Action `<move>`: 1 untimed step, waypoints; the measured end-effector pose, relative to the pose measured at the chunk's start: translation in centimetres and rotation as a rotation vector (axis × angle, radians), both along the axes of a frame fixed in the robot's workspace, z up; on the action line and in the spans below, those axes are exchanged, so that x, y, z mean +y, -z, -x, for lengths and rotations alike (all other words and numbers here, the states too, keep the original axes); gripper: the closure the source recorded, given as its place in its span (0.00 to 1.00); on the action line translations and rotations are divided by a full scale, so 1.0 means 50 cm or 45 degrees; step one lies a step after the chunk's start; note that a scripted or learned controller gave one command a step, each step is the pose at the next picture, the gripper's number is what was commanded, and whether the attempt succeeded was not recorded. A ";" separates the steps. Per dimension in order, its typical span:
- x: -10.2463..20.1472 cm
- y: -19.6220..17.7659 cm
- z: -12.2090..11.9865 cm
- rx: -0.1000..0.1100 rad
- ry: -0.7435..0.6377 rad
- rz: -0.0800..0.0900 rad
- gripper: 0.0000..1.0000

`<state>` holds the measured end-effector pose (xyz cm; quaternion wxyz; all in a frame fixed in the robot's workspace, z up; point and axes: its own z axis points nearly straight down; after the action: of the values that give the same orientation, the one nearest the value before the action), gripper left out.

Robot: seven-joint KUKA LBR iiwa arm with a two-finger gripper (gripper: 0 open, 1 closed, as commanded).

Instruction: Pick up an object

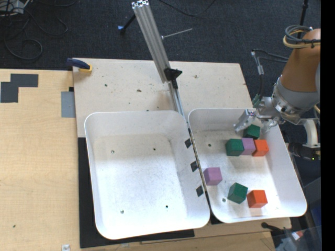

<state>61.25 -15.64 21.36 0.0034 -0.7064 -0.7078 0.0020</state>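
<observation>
The gripper (253, 122) sits low in the right bin (293, 184), its fingers spread open around a dark green block (253, 131). That block shows between them, near the bin's far wall. It looks like a cube, with no long side. No words or labels show on it.

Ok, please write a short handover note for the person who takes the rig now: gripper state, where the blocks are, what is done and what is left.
Gripper: low over the far part of the right bin, a dark green block seen between its fingers; lift not confirmed.
Just nearer: green block, purple block and orange block in a tight row.
Lone purple block near the divider; another green block and orange block at the near side.
Left bin: no blocks.
Done: approach. Left: raise the block clear.
</observation>
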 end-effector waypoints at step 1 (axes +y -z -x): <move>0.007 0.095 -0.012 0.000 -0.003 0.000 0.00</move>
<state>61.87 -15.30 16.64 0.0034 -0.7057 -0.7085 0.0022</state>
